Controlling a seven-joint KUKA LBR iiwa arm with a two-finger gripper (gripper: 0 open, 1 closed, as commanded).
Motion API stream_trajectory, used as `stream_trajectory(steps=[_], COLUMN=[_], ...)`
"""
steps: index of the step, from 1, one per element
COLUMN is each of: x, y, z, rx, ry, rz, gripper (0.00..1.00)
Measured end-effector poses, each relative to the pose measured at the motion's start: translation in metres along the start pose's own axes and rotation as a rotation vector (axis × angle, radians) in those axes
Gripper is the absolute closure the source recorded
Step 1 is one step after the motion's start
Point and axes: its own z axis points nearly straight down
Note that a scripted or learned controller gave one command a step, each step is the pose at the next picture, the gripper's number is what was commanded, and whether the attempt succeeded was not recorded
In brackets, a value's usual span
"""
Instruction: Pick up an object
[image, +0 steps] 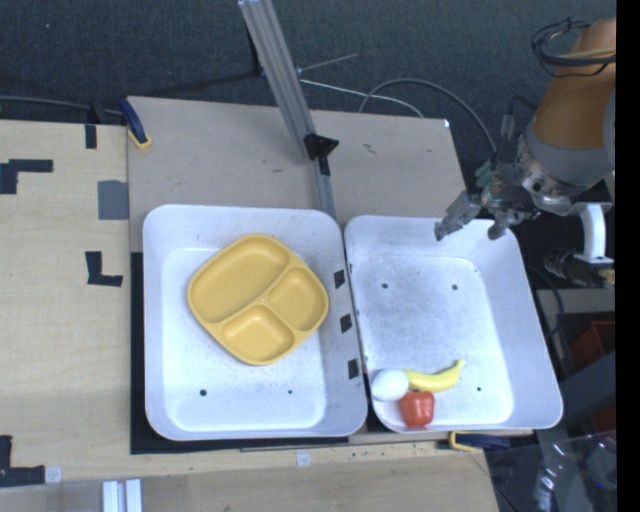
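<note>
Banana (437, 378), white egg (390, 384), red pepper (418, 407) clustered at right bin's (500, 300) near edge.

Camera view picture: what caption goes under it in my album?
Open gripper above right bin; banana, egg, red pepper in its corner.

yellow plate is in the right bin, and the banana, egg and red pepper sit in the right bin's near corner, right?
Not quite: the camera view shows the yellow plate in the left bin. The banana, egg and red pepper do sit in the right bin's near corner.

A divided plate (258, 298) lies in the left bin (160, 330); three small items (clustered, touching) (415, 390) occupy the right bin's (520, 330) near edge.
</note>
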Motion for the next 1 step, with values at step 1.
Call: stream_trajectory(steps=[1], x=[0.0], y=[0.0], z=[0.0], rx=[0.0], ry=[0.0], rz=[0.0], gripper=[0.0])
